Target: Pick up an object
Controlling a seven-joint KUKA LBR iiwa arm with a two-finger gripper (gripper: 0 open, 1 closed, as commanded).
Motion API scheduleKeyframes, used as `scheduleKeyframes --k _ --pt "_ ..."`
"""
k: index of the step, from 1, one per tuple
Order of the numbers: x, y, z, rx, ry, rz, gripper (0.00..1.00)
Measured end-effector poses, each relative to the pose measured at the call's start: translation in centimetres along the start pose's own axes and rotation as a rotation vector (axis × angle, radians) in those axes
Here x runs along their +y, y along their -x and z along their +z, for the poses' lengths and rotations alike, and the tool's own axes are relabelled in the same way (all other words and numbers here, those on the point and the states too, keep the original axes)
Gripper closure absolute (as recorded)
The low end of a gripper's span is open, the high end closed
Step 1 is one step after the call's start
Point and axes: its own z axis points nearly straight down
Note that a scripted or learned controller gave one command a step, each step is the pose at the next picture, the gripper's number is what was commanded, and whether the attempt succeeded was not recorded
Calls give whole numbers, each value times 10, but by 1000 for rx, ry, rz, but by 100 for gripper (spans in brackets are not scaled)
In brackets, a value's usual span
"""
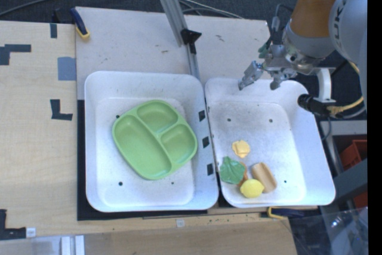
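The left bin (95,128) sits on the bench (36,128) and carries a green divided plate (155,139). The plate has three compartments and lies flat, centred in the bin, turned at an angle to the bin's edges.

The right bin (310,146) stands just beside the left bin, their inner rims touching along the middle. Four small objects are grouped near its front edge. A green leafy toy (232,171) lies furthest left of the group, close to the bin's front left corner. A small yellow piece (241,148) lies just behind it, nearer the bin's centre. A yellow lemon (252,189) rests at the front edge, touching a tan bread-like roll (264,175) that lies at a slant just beside it on the right.

The gripper (261,77) hangs over the rear edge of the right bin, well apart from the group of objects. Its two fingers (248,77) are spread, with nothing between them. The grey arm with its orange band (319,3) reaches in from the right, above the bin's rear right corner.
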Motion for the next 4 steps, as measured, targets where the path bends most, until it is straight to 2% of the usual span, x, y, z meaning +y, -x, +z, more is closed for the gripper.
scheduleKeyframes --k 1,3,4 --pt "0 0 0 0 0 -1 0" --pt "11 -11 115 -1 -5 -1 0" --pt "11 -11 152 -2 0 -1 0"
